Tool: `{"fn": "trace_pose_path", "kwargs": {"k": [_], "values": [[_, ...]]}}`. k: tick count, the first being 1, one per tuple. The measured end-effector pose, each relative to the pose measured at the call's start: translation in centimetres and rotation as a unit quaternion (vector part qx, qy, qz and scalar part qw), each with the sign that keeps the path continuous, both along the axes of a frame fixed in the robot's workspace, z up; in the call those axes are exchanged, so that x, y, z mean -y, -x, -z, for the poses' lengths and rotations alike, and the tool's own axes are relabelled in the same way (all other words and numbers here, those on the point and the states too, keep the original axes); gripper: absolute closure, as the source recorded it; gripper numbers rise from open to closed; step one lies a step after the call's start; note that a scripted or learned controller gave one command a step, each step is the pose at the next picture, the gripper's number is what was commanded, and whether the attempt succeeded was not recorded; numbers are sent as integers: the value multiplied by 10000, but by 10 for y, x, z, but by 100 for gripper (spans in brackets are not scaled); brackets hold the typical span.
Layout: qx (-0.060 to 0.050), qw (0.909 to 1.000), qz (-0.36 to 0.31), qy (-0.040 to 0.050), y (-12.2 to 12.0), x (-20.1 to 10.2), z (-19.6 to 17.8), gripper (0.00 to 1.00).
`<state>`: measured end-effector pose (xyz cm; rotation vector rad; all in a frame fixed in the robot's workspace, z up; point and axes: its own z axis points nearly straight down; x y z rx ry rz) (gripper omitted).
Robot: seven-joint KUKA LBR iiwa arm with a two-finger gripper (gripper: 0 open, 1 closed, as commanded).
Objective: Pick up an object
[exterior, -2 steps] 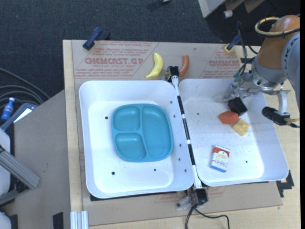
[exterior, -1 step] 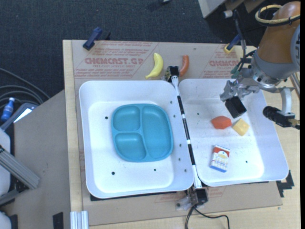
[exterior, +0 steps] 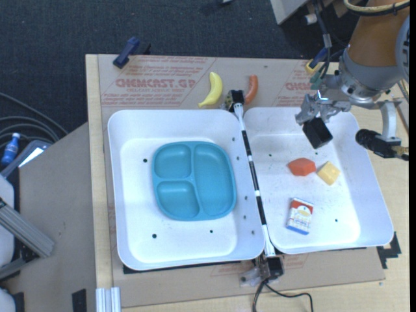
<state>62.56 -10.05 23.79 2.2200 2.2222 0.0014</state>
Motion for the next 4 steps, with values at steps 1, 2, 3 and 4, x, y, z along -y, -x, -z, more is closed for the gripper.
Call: {"fn": "trace_pose_path", "kwargs": {"k": [1, 2, 3, 4], "values": [[-19, 10000, 1, -3, 66, -60, 19, 100], [-2, 10000, 11, 5, 74, -15, -13, 100], [-3, 10000, 1, -1, 55, -42, -18, 100], [-13, 10000, 1, -3, 60, -67, -23, 100]]}}
